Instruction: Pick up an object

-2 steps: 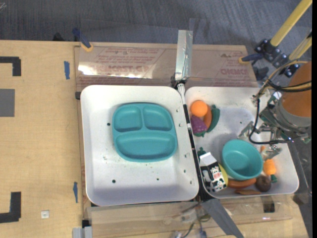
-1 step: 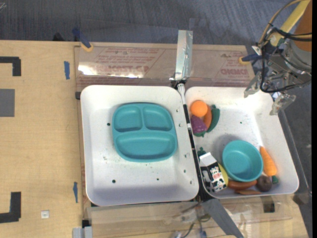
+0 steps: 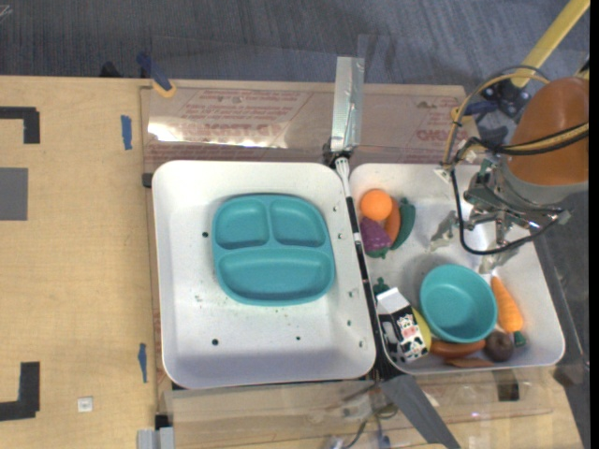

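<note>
My gripper (image 3: 471, 241) hangs over the back right part of the right bin (image 3: 552, 330), below the orange wrist band. Its fingers stand open over bare bin floor with nothing between them. Just in front of it sits a teal bowl (image 3: 457, 302), and a carrot (image 3: 506, 305) lies along the bowl's right side. To the gripper's left are an orange fruit (image 3: 376, 204), a purple piece (image 3: 375, 237) and a green piece (image 3: 406, 223). A small milk carton (image 3: 401, 325) lies at the bin's front left.
The left bin (image 3: 178, 279) holds a teal divided plate (image 3: 273, 249). An orange-brown dish (image 3: 460, 350) and a dark plum (image 3: 500, 345) sit at the right bin's front edge. A metal divider (image 3: 347, 101) stands behind the bins.
</note>
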`<move>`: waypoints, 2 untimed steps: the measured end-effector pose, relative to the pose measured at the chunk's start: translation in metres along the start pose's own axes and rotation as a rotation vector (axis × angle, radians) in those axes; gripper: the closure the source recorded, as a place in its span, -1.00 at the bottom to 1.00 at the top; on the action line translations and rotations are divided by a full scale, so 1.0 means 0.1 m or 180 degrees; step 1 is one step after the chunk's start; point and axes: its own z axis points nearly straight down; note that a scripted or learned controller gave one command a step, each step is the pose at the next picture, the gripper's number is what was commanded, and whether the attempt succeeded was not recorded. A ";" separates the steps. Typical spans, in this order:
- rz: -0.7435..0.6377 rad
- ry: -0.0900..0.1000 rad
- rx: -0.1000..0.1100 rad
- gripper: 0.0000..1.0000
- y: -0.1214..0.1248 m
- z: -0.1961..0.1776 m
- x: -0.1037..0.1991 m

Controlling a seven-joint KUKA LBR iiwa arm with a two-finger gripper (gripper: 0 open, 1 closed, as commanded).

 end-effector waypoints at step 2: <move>0.0019 -0.0014 -0.0035 -1.00 0.80 0.07 0.50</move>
